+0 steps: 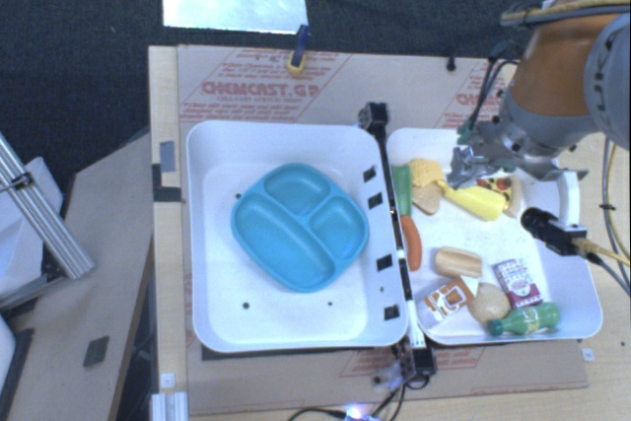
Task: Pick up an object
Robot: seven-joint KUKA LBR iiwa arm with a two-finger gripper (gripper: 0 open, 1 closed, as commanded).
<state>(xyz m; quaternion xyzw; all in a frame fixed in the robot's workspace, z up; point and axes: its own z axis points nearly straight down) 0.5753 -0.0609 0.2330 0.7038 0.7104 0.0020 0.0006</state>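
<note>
Directly below the jaws (pixel 469 169) lies a yellow banana (pixel 475 202).

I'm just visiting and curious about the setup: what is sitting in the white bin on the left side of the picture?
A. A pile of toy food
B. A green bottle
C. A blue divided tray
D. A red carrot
C. The left bin holds a blue divided tray with three compartments, while the toy food and the green bottle lie in the right bin.

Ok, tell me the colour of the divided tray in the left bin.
Light blue tray, in the camera view.
</note>
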